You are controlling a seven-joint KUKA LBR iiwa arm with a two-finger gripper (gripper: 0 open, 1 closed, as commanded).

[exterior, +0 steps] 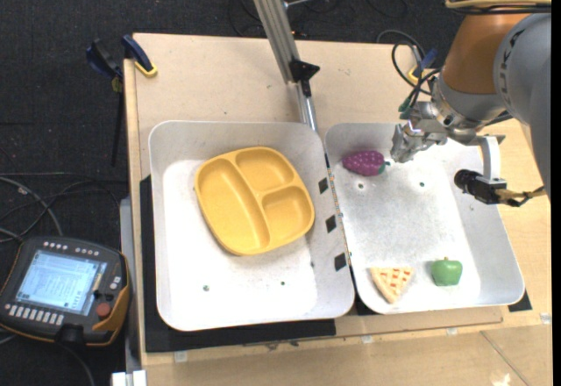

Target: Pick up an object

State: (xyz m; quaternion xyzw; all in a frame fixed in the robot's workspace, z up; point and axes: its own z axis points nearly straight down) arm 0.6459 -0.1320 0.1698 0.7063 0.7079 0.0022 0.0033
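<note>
Three small objects are lying in the right bin (491, 235): a purple grape bunch (364, 162) near its upper left corner, a pizza slice (390, 282) and a green pepper (447, 272) along its near edge. The gripper (405, 146) is hovering just beside the grapes, gripping nothing; no pick is achieved yet. The yellow divided plate (254, 198) is sitting in the left bin (175, 200).

The arm (500, 42) is cut off by the right edge. The pincer (405, 147) is seen too small for its finger state to be judged. The pendant (61, 288) is clipped at the left edge.
</note>
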